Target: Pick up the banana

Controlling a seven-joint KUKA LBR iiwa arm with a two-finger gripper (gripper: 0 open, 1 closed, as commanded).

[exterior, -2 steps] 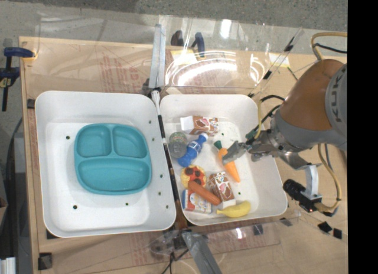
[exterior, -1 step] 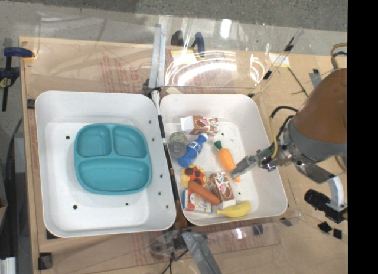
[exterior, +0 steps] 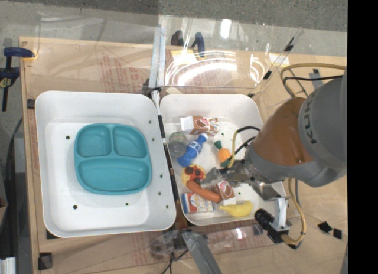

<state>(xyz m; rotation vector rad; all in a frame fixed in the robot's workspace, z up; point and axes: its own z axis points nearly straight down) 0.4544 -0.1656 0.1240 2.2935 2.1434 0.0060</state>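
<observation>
Camera view, read from left to right, is taken up first by the left shallow white bin [exterior: 47, 166], in which a teal divided plastic plate [exterior: 112, 157] is laid flat. Next to it, in the right shallow white bin [exterior: 251, 110], a heap of toy food is seen: a small blue plastic bottle [exterior: 192, 150], a red-brown toy sausage [exterior: 202, 191] and a small orange carrot-like piece [exterior: 224, 153] among printed packets. The yellow toy banana [exterior: 237, 209] is found at the near edge of that bin, lying flat with its long axis running roughly left to right. The dark two-finger gripper [exterior: 215, 174] is lowered over the clutter just above the sausage, and whether it is apart or closed cannot be told. The banana is judged to lie towards the near rim and slightly to the right of the gripper, close by but not touching, so a short shift that way would be called for.
</observation>
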